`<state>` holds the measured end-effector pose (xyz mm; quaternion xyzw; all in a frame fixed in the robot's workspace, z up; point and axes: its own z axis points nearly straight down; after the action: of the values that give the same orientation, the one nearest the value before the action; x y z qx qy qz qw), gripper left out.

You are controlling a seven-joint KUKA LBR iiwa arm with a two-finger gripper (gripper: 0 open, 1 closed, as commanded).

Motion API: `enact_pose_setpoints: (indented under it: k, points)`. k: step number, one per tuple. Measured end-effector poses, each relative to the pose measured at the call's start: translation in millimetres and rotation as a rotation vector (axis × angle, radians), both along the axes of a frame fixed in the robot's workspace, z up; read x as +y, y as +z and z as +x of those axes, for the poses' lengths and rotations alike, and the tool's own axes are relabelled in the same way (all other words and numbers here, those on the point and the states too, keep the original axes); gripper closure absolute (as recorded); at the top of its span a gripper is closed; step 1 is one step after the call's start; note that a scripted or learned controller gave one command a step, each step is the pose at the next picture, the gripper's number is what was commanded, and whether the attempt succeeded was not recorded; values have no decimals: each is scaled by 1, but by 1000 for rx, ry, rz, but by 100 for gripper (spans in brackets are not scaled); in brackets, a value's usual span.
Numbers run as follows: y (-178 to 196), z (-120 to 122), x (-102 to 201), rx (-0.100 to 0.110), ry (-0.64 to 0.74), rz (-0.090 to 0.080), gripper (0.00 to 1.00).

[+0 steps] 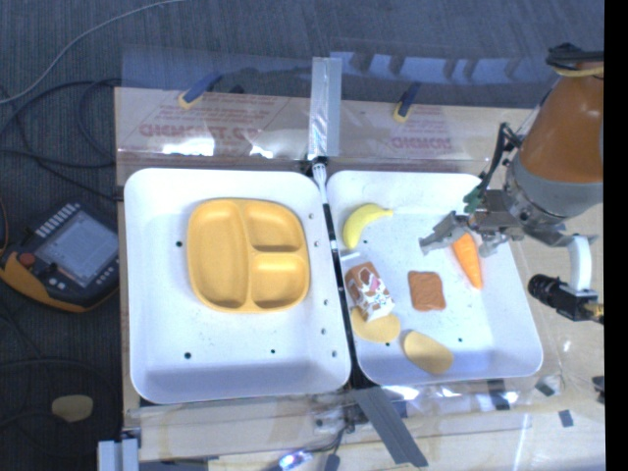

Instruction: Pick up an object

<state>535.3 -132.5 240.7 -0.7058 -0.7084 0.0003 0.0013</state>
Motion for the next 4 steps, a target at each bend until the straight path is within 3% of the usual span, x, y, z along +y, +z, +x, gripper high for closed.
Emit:
enact_pose_setpoints:
  k: [1,2,3,4]
  points:
    - [89,14,22,-2,255,-3,0]
    - [67,6,22,-2,343,-3,0]
    - [-119,-13,-30,0,322,0,0]
    - [-152,-14,-27,-9,170,-1,0]
